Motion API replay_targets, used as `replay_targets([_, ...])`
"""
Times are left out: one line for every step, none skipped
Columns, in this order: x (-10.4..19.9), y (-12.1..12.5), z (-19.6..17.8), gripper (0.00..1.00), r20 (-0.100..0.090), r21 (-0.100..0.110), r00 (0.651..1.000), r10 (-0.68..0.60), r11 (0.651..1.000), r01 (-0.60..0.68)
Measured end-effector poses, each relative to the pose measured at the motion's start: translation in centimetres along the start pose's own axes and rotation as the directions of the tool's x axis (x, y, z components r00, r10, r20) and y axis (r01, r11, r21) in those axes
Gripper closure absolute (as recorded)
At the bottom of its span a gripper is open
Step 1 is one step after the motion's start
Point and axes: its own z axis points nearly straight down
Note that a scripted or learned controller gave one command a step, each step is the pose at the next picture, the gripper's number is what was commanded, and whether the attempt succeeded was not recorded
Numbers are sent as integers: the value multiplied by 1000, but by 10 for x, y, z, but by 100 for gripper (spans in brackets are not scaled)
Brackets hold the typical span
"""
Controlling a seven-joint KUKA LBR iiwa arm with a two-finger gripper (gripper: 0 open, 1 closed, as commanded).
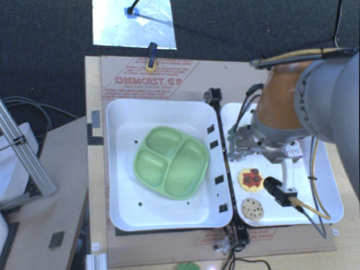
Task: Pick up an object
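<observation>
A blue-yellow clamp (151, 57) grips the cardboard sheet (147, 77).

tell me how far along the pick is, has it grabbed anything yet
Done: the arm is over the right bin, wrist low above its near left part. In hand: nothing visibly gripped; the fingers are hidden under the wrist. Left: lifting something, since the yellow and red toy and the cookie lie on the bin floor and the green divided plate sits in the left bin.
</observation>
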Motion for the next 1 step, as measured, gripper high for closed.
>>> replay_targets([12, -20, -5, 100, -2, 5, 1000, -6, 1000, 6])
